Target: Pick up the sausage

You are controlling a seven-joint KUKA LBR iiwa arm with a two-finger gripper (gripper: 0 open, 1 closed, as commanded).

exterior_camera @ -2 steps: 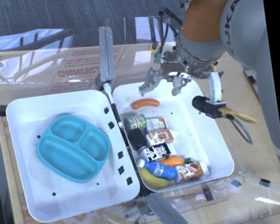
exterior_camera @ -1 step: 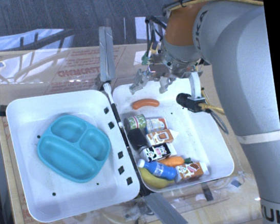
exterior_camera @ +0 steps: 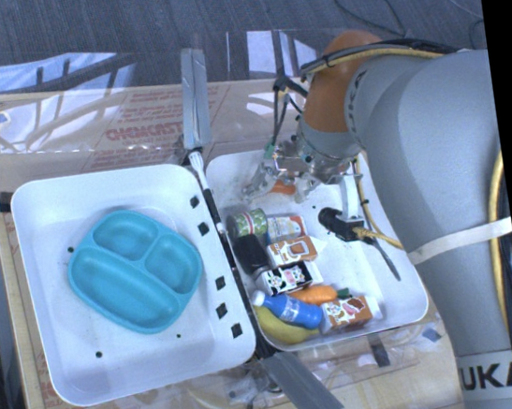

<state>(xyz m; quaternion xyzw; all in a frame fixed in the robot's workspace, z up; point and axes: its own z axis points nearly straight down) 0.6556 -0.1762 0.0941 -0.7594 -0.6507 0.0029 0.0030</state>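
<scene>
From the camera view above the bench, the grey arm [exterior_camera: 419, 157] comes in from the right, its orange band [exterior_camera: 335, 93] bent over the far side of the right bin [exterior_camera: 406, 296]. The gripper [exterior_camera: 278, 169] hangs low over that bin's far left corner, close to the divider between the bins. Its metal parts blur together there, so it cannot be told whether it is spread or closed, or whether it is pinching anything.

Just below the gripper, touching it or nearly so, lies a small orange-red piece that is probably the sausage [exterior_camera: 283, 186], though the view is too coarse to be sure. It sits at the far end of the bin, apart from the other goods.

Nearer the camera, a green can [exterior_camera: 249, 221] lies on its side by the divider, with a small carton [exterior_camera: 286, 228] just beside it. Below them come a black-and-white carton [exterior_camera: 290, 277], a carrot [exterior_camera: 319, 294], a blue bottle [exterior_camera: 292, 311] resting on a banana [exterior_camera: 281, 330], and a juice carton [exterior_camera: 349, 311] against the near wall.

The left bin [exterior_camera: 52, 303] holds a blue divided tray [exterior_camera: 133, 268], lying flat and turned at a slant.
</scene>
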